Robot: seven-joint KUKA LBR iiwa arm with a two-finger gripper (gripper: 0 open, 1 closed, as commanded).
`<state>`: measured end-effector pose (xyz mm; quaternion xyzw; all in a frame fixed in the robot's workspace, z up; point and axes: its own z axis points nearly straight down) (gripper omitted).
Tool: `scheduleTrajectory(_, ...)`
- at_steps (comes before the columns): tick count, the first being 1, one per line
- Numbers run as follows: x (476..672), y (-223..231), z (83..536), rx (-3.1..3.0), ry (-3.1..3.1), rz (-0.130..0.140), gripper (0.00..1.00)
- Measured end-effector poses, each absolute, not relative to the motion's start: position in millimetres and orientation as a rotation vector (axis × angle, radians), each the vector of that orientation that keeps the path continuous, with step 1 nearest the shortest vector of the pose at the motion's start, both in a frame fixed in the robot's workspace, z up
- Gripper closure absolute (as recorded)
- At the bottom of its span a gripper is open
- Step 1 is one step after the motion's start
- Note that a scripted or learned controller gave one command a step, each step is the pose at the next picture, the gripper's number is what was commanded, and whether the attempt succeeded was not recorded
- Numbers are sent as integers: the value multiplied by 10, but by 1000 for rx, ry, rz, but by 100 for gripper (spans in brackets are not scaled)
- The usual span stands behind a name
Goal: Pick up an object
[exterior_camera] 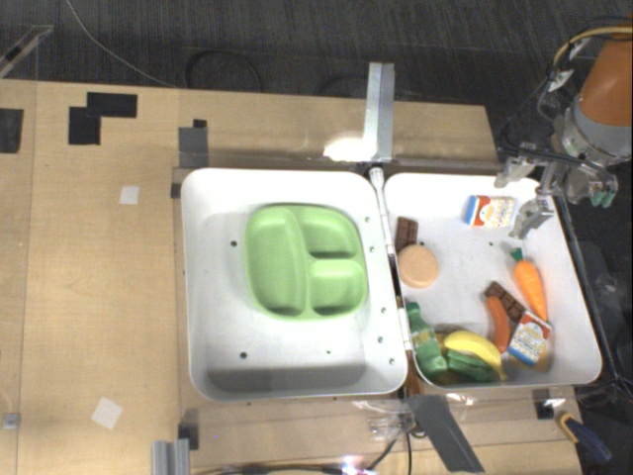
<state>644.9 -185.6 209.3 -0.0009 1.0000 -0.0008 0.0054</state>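
Over the right bin's far corner, the gripper (534,211) hangs above a spread of small food items, nothing between its fingers.

Two white bins sit side by side: the left bin (213,364) bears just a green divided tray (302,260), so the right bin (584,359) is where picking has to happen. Its goods lie loose and mostly apart, which suits a two-finger grasp. From the arm (603,102) the gripper reaches down near the back rim, fingers spread, just beside a small carton (492,211) and above a carrot (531,285); either seems the likeliest target. Further forward a banana (472,346) crowds green items (435,349) in the front corner, a harder pick. A round biscuit (419,265) and chocolate bar (406,232) lie by the dividing wall.
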Motion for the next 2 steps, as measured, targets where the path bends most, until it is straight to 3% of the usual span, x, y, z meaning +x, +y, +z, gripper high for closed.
scheduleTrajectory(1,6220,-2059,903,7,3125,-6,0)
scheduleTrajectory(2,5630,-2063,890,29,3130,-4,0)
